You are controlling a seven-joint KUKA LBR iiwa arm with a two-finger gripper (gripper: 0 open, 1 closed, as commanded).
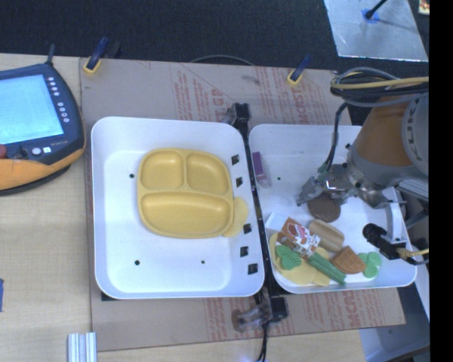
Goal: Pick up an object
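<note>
1. Jaws: can't tell, honestly. Gripper (326, 194) hangs low over the right bin (287, 138), with grey metal bits and a cable crowding the tip, so no call on apart or together, and nothing visibly clamped.
2. Directly at the tip: a round brown disc (325, 210) (cookie? coaster? too small to say) lying flat on the bin floor. Looks like the closest candidate, just under and a touch toward the near side of the gripper.
3. Rest of the pile sits further toward the near edge: a red-and-white packet (299, 237), a tan bread-like piece (329, 236), a green stick (328, 268), some green leafy bits (288, 258), all heaped on a pale yellow plate (296, 276).
4. Best bet for the grab: centre over the disc, go straight down, stay clear of the pile.
5. Yellow divided tray (186, 192) in the left bin (113, 202): well apart, ignore.
</note>
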